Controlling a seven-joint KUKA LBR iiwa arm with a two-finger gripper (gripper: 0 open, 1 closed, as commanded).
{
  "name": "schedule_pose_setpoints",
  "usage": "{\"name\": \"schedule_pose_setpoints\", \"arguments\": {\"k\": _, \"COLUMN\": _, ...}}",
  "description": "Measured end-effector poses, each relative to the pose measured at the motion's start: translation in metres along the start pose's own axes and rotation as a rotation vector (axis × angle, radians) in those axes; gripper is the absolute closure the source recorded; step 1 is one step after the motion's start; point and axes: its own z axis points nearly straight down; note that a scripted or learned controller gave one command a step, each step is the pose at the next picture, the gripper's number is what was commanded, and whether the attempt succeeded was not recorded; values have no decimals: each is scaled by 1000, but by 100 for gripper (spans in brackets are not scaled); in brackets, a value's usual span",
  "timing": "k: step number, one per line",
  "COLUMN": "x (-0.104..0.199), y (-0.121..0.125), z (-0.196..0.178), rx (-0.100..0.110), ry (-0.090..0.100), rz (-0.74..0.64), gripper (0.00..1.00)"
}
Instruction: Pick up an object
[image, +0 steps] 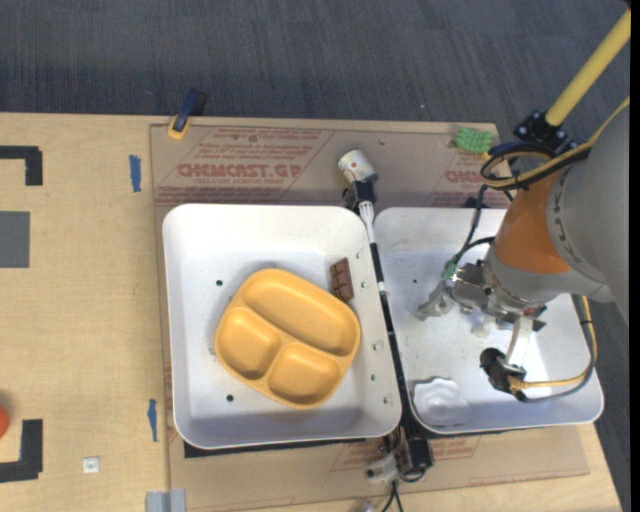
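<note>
The arm (560, 215) comes in from the right and hangs over the right bin (575, 405), its orange band above the wrist. The gripper (470, 305) sits low over the middle of that bin; whether the fingers are open or closed cannot be told from this angle, and nothing can be seen between them.

Near the front edge of the right bin, toward its corner by the left bin, lies a small clear plastic object (438, 397) (pale, hard to make out against the white floor). It lies apart from the gripper, nearer the front rim. A black and yellow cable (520, 380) loops down from the wrist over the floor of the right bin, just beside that clear object.

The left bin (200, 330) holds a yellow divided tray (288, 335), tilted, covering much of that bin's floor. A small brown block (342, 280) lies touching or just beside the tray, on the side nearest the right bin, close to the shared wall.

Behind the two bins, at the seam between them, a small white and black fixture (356, 170) stands on the table (80, 300). A green item (472, 139) rests behind the right bin, and a blue and yellow clip (186, 112) lies behind the left bin
</note>
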Motion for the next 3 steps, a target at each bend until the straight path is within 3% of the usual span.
{"name": "schedule_pose_setpoints", "arguments": {"k": 1, "x": 8, "y": 30, "z": 0, "rx": -4, "ry": -1, "rz": -484, "gripper": 0}}
{"name": "schedule_pose_setpoints", "arguments": {"k": 2, "x": -14, "y": -34, "z": 0, "rx": 1, "ry": 0, "rz": -516, "gripper": 0}}
{"name": "schedule_pose_setpoints", "arguments": {"k": 3, "x": -13, "y": -34, "z": -10, "rx": -2, "ry": 1, "rz": -516, "gripper": 100}}
